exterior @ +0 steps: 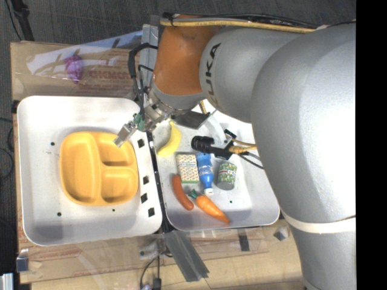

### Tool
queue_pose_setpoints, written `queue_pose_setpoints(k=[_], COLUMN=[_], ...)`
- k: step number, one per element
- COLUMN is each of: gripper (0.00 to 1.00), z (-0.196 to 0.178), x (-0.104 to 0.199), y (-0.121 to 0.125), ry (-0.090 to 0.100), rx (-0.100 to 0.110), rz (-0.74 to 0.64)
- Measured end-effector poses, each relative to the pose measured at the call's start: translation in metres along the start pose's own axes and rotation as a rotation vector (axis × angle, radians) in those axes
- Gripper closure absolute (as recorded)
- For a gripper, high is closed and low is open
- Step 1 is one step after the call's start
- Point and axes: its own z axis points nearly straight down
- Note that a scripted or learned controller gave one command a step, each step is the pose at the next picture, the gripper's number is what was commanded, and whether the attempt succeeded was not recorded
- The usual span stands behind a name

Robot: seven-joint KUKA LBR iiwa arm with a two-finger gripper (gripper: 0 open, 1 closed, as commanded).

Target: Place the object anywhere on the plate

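1. The gripper (128, 132) hangs over the plate's (100, 169) upper right corner, near the wall between the bins; how far the jaws stand apart, I cannot tell, and nothing shows between them.
2. The banana (171, 141) lies in the right bin (263, 207), top left, just beside the wrist, its curved long axis running roughly top to bottom.
3. Below it: a carton (187, 167), bottle (205, 173), can (227, 176), sausage (182, 193) and carrot (211, 206).

Banana (171, 141) partly behind arm (290, 101)
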Motion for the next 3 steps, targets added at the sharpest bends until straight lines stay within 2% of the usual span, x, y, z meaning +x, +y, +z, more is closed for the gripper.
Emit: queue_pose_setpoints(k=[1, 2, 3], gripper=[1.0, 1.0, 0.0], z=[-0.01, -0.019, -0.019], x=[0.0, 0.09, 0.09], y=[0.0, 0.049, 0.048], ry=[0.0, -0.002, -0.003], rx=[0.001, -0.003, -0.003], rz=[-0.003, -0.122, -0.122])
